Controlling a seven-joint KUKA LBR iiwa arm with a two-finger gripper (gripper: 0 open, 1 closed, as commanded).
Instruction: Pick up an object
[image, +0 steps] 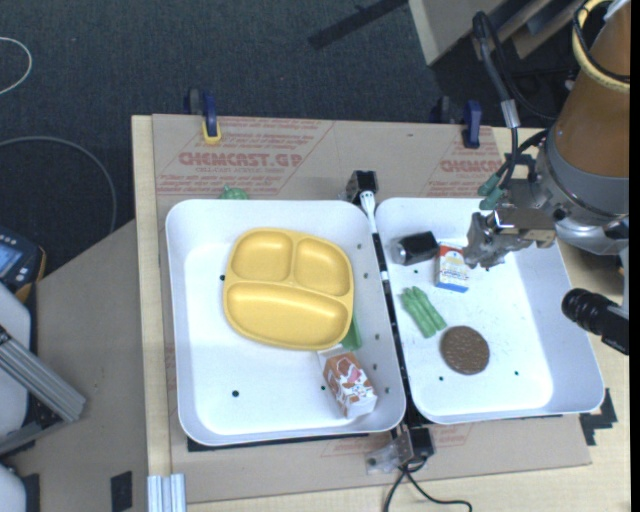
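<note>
Small carton (453, 269), white with red and blue print, one item: lies in the right bin (540, 375), upper middle of the floor, tilted slightly, just beside a dark grey block (416, 245) on its left and touching or nearly touching the gripper (487, 250) on its right. Gripper: hangs low over the right bin at the end of the arm (600, 130), tips close against the carton's right edge; whether it is released or clenched cannot be told, and nothing is seen held. Other contents, right bin: green bean pods (424, 311), a short bundle below the carton; brown round cookie (466, 350) below those, apart from both. Left bin (195, 330): yellow divided plate (290, 287), large, centred; printed milk carton (348, 383) lying below it near the front wall, with a green scrap showing at the plate's lower right edge. Handling note, as judgement: the small carton appears the nearest candidate, so the step in hand is closing in on it. To do this well, centre the tool over the carton's short width rather than its edge, keep clear of the dark grey block so it is not dragged along, descend until the tips straddle both sides, then close and lift straight up.
</note>
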